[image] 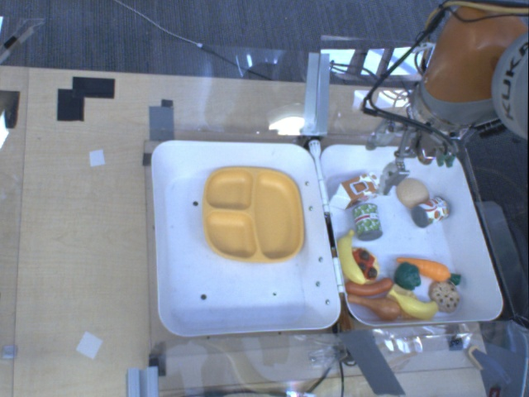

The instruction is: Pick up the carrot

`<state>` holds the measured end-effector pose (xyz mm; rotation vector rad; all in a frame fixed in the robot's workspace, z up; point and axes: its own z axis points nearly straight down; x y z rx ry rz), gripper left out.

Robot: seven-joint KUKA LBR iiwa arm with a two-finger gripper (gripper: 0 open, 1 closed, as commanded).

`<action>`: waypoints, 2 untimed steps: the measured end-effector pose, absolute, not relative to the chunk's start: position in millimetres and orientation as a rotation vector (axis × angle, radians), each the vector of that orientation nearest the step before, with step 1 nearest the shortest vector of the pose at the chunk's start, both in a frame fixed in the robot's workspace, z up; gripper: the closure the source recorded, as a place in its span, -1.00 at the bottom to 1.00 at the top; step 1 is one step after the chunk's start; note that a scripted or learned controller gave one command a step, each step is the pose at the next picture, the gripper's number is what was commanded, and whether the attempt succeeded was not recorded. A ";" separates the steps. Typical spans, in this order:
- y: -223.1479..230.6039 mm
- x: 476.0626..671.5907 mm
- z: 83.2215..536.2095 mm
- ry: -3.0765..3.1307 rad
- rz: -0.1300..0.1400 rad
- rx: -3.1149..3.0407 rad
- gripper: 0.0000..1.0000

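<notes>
Currently: carrot point(425, 268) lying near right in the right bin point(481, 246); broccoli point(407, 276) touching it. Gripper point(411, 157) above the bin's far edge; state of fingers cannot be told.

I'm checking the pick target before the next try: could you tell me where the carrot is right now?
The carrot lies in the right bin, toward its near right corner, beside the green broccoli and just above the cookie, well below the gripper.

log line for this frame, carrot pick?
stage: approach | pincer: over right bin's back, holds nothing | carrot: front of right bin, untouched | left bin: yellow tray
</notes>
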<state>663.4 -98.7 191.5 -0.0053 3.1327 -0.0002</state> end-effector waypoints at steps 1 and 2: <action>-154.4 598.8 147.0 3.126 -0.001 0.248 -1.00; -146.0 513.6 92.7 3.072 0.002 0.637 -1.00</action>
